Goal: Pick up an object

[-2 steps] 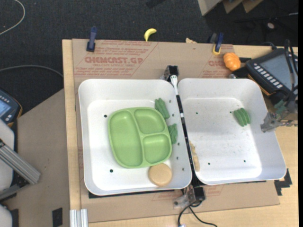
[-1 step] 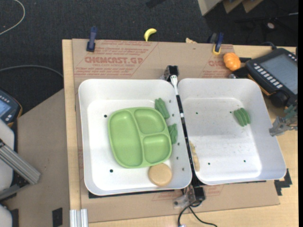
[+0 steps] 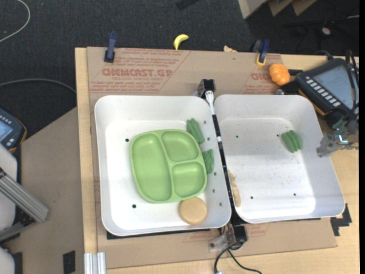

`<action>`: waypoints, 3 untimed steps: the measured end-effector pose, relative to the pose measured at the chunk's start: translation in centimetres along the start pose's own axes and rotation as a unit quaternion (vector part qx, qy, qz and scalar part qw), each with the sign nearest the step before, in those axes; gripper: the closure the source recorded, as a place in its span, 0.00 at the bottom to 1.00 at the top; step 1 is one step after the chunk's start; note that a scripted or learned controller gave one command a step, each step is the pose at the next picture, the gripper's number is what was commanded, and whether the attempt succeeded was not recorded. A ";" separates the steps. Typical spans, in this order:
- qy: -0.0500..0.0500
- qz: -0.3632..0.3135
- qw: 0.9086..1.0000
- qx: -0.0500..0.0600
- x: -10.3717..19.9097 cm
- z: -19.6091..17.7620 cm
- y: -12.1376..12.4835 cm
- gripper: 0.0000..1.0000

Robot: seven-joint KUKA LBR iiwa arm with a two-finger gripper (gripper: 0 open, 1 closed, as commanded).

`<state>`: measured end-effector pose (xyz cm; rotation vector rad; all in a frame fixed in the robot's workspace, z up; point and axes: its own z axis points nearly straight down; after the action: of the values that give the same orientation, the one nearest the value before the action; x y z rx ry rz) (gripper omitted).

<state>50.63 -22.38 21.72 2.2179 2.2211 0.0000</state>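
a robotics lab: clamped cardboard bench (image 3: 142, 70), two white bins (image 3: 108, 170), teach pendant (image 3: 328, 87), loose cables (image 3: 17, 4).

left bin (image 3: 108, 153): green three-compartment plate (image 3: 168, 165) lies flat at the middle; round tan cookie-like disc (image 3: 193, 210) touches its near edge; two green pickle-like pieces, one (image 3: 195, 130) at the plate's far right corner, one (image 3: 208, 160) along its right side.
right bin (image 3: 319, 176): one green pickle-like piece (image 3: 291, 140), lying alone toward the far right.

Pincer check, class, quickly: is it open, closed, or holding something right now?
Pincer: at the right bin's right rim; open or closed cannot be told, and nothing shows between its tips.
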 end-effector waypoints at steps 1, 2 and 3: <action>0.000 -0.001 1.000 -0.001 0.1 1.3 5.1 1.00; 0.000 0.000 1.000 0.000 0.0 2.4 6.2 1.00; 0.000 0.000 1.000 0.000 0.0 4.1 8.0 1.00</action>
<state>58.61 -22.39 17.67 2.2174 2.2208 0.0001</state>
